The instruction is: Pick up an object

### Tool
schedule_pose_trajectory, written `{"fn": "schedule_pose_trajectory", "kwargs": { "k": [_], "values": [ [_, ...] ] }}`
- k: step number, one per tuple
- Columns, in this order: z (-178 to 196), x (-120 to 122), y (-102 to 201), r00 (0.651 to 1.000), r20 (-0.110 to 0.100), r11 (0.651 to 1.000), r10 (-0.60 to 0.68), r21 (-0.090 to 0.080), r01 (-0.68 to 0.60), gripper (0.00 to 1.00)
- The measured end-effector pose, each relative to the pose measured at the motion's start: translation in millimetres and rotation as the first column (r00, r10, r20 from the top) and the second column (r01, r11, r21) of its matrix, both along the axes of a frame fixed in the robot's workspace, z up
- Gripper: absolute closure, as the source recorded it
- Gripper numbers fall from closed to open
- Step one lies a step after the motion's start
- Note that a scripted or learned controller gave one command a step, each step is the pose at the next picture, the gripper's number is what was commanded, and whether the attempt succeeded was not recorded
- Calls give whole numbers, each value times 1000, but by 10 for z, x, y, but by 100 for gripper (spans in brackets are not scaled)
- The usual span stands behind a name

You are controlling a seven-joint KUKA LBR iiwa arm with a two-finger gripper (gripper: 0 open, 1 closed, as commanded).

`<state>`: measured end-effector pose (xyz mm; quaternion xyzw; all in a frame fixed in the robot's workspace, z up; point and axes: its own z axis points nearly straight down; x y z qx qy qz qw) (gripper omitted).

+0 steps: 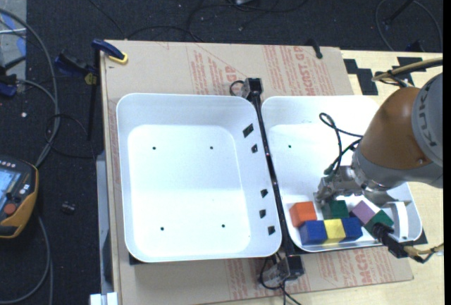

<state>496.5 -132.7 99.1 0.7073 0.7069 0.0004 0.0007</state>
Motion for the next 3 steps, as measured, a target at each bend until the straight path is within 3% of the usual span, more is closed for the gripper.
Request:
{"fn": "schedule_pose_trajectory", "kwargs": {
  "k": [1,2,3],
  "values": [
    [-108,524,397,1000,0,1000,5,0,-5,100],
    [-99,247,339,1000,0,1000,0,0,0,100],
    [941,914,760,1000,9,1000,6,1,-6,100]
  ]
}}
